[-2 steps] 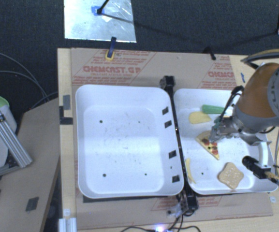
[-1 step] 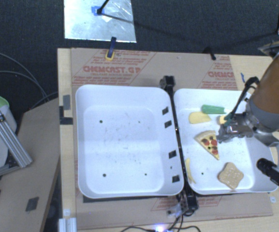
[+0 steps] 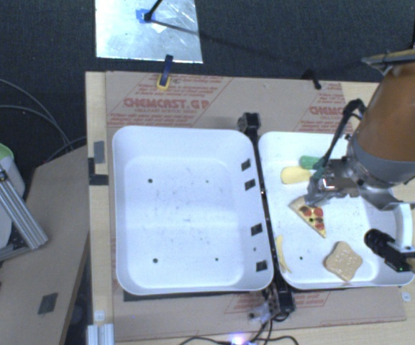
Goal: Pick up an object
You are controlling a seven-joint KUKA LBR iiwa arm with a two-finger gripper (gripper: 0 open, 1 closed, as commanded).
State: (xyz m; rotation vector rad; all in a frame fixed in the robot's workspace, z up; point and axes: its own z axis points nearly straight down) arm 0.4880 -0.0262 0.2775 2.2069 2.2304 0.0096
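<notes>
The end effector (image 3: 321,192) is hovering over the right bin (image 3: 293,268), just above the pizza slice (image 3: 311,216); whether it is spread or pressed together I cannot tell. To pick well, it should be descending straight onto one item, likely the pizza slice, centring over it so neighbours are not being nudged. In the right bin I am counting one pizza slice, one yellow piece (image 3: 293,175), one green piece (image 3: 309,162), one tan bread-like piece (image 3: 344,260). Two bins are sitting on the worktop (image 3: 193,95), the left bin (image 3: 185,214) beside the right.
</notes>
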